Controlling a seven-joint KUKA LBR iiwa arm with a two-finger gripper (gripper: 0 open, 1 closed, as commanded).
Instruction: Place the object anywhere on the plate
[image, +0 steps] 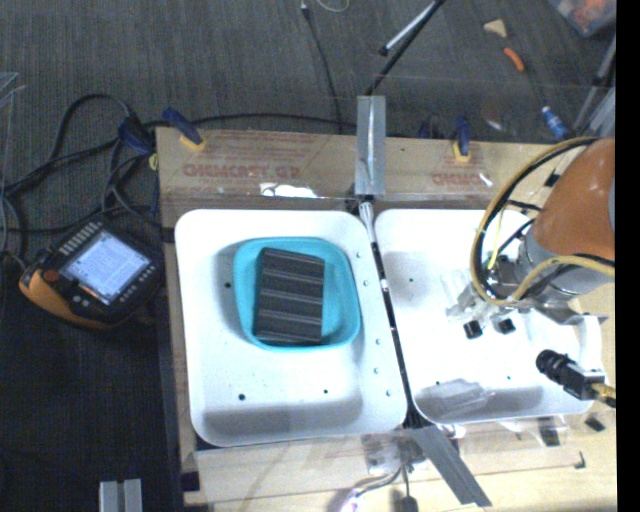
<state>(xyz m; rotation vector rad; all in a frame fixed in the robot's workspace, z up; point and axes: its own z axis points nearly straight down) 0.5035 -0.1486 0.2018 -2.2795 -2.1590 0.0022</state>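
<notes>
The dark grey ribbed rectangular block (290, 295), probably stiff and light and best pinched across its long flat sides, already lies on the square light-blue plate (345, 300) in the left white bin (200, 330), while the gripper (487, 318) hovers over the right white bin (420, 300), its opening impossible to tell.

The two bins (290, 410) look like smooth white plastic with a faint sheen. The plate (345, 300) is light blue, smooth and plastic-looking, slightly glossy at its rim. On it the object (290, 295) is dark grey, matt, its top ribbed in broad ridges. The bench (250, 165) shows pale bare wood, unpolished. A bright metal rail (371, 140) stands at its back edge. The arm's (585, 200) orange band looks smooth and softly shiny. The floor (200, 60) is dark, rough carpet.
</notes>
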